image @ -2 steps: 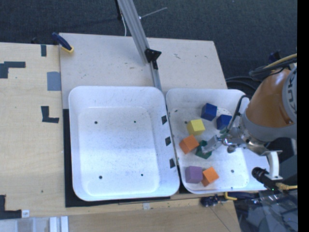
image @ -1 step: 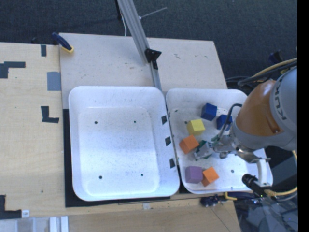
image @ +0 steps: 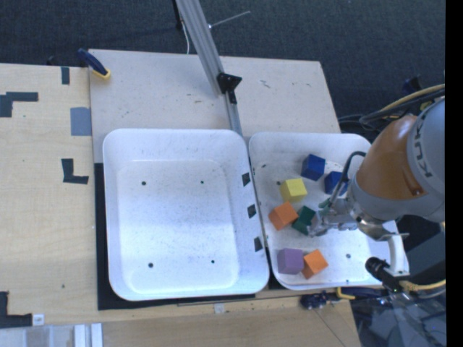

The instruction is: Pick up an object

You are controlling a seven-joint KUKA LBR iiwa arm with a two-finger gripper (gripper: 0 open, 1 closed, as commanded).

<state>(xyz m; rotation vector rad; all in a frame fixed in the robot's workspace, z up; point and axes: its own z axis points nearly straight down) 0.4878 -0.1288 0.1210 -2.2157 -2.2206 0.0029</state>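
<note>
The right bin (image: 269,154) holds several small blocks: a blue one (image: 313,166), a second blue one (image: 333,181) partly behind the arm, a yellow one (image: 294,189), an orange one (image: 283,215), a dark green one (image: 304,219), a purple one (image: 290,260) and another orange one (image: 315,263). My gripper (image: 320,223) reaches down from the right, its tip right beside the green block and touching or nearly touching it. The grey wrist and orange band (image: 387,168) hide the bin's right part.
The left bin (image: 177,212) lies beside the right one, sharing a raised rim in the middle. A metal rail (image: 206,42) slants down from the top to the bins' junction. A blue and yellow tool (image: 94,63) lies on the bench at the upper left.
</note>
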